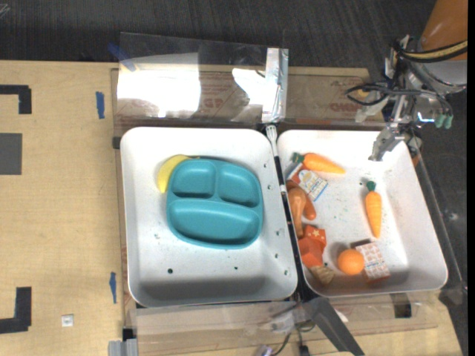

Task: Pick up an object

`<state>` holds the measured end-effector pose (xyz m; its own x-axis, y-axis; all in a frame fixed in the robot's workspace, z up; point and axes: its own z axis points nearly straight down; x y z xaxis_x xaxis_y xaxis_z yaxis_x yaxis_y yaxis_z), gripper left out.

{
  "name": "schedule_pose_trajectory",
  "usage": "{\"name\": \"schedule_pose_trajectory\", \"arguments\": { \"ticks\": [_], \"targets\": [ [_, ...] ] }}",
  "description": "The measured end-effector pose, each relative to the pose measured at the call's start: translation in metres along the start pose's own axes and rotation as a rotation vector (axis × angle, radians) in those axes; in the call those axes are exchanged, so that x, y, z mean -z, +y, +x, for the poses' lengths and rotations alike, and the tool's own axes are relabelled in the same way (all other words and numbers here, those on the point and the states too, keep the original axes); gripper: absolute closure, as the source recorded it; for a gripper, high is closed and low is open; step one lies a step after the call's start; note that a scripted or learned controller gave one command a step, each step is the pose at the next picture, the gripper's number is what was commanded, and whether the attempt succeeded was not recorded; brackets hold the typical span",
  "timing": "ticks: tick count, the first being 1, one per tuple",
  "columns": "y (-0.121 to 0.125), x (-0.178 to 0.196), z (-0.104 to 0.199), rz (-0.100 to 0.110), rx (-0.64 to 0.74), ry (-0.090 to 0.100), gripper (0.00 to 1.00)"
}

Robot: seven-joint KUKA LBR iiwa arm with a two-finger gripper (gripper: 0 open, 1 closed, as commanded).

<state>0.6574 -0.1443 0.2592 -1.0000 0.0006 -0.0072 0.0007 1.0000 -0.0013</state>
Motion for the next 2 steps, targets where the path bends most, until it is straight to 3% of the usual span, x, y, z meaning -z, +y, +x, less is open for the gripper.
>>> {"name": "schedule_pose_trajectory", "arguments": {
  "ticks": [1,2],
  "targets": [
    [-0.030,-0.127,0.052,-0.004,0.073,0.013,0.00],
    [-0.055,-0.170,0.110,0.000,-0.149,0.000,0.00]
  ]
}}
